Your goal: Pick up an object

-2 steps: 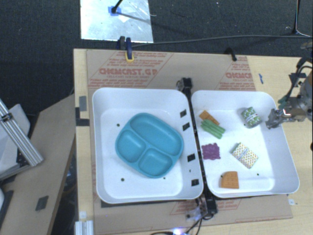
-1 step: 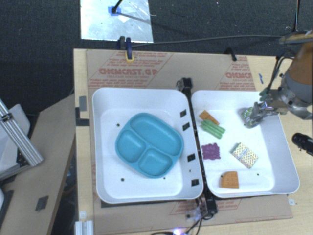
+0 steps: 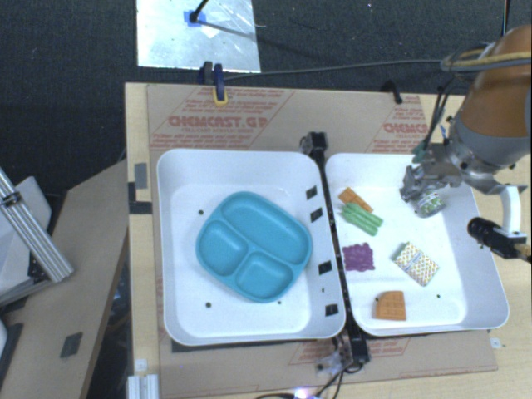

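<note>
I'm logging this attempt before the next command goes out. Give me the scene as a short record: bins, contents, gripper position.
left bin: holds a blue divided plate
right bin: holds five small items
items near divider: orange piece, green ridged piece, purple piece
items further right: patterned block, tan square near the front wall
gripper: over the back right part of the right bin, apart from all five items
held object: none seen between the fingers
</note>
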### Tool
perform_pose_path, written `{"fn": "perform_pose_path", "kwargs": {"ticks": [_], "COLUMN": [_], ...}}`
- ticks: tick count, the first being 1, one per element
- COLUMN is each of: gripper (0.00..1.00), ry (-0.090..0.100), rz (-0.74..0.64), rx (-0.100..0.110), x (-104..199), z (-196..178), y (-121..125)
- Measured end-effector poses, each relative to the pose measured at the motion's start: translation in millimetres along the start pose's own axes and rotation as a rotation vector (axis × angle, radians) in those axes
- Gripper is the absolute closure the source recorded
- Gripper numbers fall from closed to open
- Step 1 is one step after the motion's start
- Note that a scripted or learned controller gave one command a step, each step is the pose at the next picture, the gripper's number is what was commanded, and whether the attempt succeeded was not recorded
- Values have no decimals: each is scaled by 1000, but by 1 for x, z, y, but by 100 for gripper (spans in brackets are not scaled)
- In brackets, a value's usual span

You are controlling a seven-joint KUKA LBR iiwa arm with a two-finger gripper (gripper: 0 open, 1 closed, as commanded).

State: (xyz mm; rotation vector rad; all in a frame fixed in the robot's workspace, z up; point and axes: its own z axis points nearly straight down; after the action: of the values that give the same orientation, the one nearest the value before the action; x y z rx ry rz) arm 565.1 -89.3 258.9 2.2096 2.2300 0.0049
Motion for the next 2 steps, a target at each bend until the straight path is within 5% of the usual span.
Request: {"fn": "perform_pose_path", "kwargs": {"ticks": [2], "gripper": [100], "ry": [1], "rz": [0], "rx": [2], "x": [103], "z": [15], "y": [10]}}
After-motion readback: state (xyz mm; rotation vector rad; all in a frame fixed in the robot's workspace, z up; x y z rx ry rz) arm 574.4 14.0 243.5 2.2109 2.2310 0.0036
